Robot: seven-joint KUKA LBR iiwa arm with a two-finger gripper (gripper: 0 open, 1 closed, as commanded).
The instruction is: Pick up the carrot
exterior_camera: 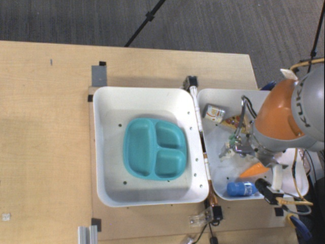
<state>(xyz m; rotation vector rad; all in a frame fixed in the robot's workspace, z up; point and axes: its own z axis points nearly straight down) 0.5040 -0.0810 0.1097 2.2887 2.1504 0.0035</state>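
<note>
My arm (284, 116) hangs over the right of two bins (218, 187). My pincer (242, 147) is too cluttered to read; I cannot tell its state. One carrot (252, 170) lies just beneath my wrist, near one blue can (239, 189). The left bin (106, 136) holds one teal tray (154, 148).

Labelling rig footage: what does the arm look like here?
Grey rounded arm with a broad orange band above the wrist and part of dark lettering on the grey shell. Thin dark cables loop beside the orange section. The gripper end looks metallic, detail too small to read.
</note>
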